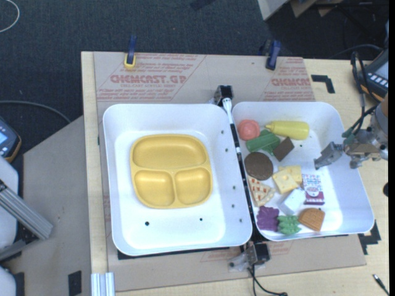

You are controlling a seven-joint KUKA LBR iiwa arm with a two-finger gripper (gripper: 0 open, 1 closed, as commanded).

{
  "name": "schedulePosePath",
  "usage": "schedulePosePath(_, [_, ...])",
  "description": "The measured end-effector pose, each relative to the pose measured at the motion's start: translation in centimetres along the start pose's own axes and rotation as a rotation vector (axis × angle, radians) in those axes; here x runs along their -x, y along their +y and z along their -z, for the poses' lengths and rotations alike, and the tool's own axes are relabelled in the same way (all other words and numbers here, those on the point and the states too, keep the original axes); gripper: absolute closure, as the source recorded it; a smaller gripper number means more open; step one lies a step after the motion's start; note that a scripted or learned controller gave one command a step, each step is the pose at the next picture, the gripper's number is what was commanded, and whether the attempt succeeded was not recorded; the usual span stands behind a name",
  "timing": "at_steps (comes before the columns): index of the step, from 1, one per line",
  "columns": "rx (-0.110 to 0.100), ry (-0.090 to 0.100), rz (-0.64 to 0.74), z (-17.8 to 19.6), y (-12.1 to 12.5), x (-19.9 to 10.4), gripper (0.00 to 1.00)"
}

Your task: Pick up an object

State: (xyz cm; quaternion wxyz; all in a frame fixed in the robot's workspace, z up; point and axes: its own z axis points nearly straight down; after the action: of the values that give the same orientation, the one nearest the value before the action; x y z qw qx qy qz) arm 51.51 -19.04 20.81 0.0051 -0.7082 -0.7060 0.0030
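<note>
We see two shallow white bins side by side on the bench; the left bin carries a yellow divided plate with three compartments, lying flat near the bin's middle; the right bin carries a scatter of toy foods, gathered toward its left wall.

Along the far edge of the right bin lie a pink round piece and a yellow corn cob; just nearer sit a green vegetable and a small dark brown block, touching each other; a round brown cookie lies below them, with a waffle piece at its near side; a wedge of yellow cheese rests beside the cookie, and a small printed packet lies just beside the cheese; a white block sits under the cheese; near the bin's near edge we find purple grapes, a green broccoli piece and an orange toast-like piece, close together.

The claw reaches in over the right bin's right side, apart from the foods; we cannot tell how it stands, and nothing shows gripped in it; the packet and cheese are the nearest pieces to it.

Two blue clamps hold the bench's far edge.
</note>
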Motion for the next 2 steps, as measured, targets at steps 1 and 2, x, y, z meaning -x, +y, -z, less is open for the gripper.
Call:
schedulePosePath(1, [0.011, -0.003, 0.003, 0.6, 0.3, 0.0, 0.00])
schedulePosePath(2, [0.003, 0.001, 0.003, -5.8, 0.3, -0.3, 0.00])
